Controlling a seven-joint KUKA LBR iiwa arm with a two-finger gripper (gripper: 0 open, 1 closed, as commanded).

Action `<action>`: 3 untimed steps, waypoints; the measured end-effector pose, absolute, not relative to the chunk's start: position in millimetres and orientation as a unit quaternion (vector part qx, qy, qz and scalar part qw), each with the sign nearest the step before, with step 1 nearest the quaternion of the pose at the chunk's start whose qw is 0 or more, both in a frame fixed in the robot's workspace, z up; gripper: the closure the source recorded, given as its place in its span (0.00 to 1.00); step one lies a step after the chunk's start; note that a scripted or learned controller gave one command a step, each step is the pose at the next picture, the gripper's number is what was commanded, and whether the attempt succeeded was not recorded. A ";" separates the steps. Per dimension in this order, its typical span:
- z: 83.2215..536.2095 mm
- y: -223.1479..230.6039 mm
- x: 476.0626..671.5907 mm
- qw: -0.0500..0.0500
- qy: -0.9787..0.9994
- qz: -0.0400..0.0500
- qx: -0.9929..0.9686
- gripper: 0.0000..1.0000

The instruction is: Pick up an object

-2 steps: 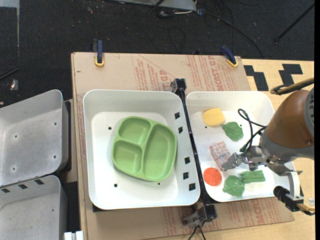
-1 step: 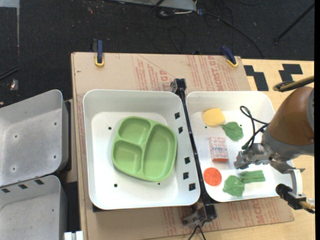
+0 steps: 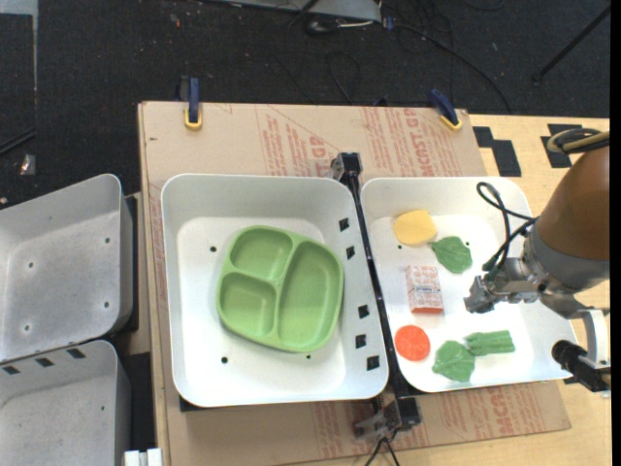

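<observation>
The right bin (image 3: 514, 197) holds several small items. A yellow lump (image 3: 414, 226) lies at its far left, with a green leafy piece (image 3: 452, 253) beside it. A small red and white box (image 3: 424, 288) sits mid-left, and an orange-red disc (image 3: 412, 343) lies nearer the front. A green leafy piece (image 3: 453, 360) and a green block (image 3: 491, 342) rest at the front. My gripper (image 3: 482, 296) hangs over the bin's middle, just right of the box and above the green block. Nothing visible is held in it.
The left bin (image 3: 184, 202) holds a green divided plate (image 3: 281, 287). A black divider (image 3: 364, 260) runs between the bins. The arm (image 3: 582, 221) comes in over the right bin's right rim. White trays (image 3: 58, 260) stand off the bench at left.
</observation>
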State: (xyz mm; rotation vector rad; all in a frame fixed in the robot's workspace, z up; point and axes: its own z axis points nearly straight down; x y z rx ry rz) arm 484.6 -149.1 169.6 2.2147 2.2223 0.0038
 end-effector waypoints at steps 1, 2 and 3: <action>229.0 -144.0 479.8 0.003 0.708 0.002 0.706 1.00; 227.3 -143.8 480.4 0.000 0.708 0.000 0.706 1.00; 234.5 -93.8 498.4 0.000 0.710 0.001 0.704 1.00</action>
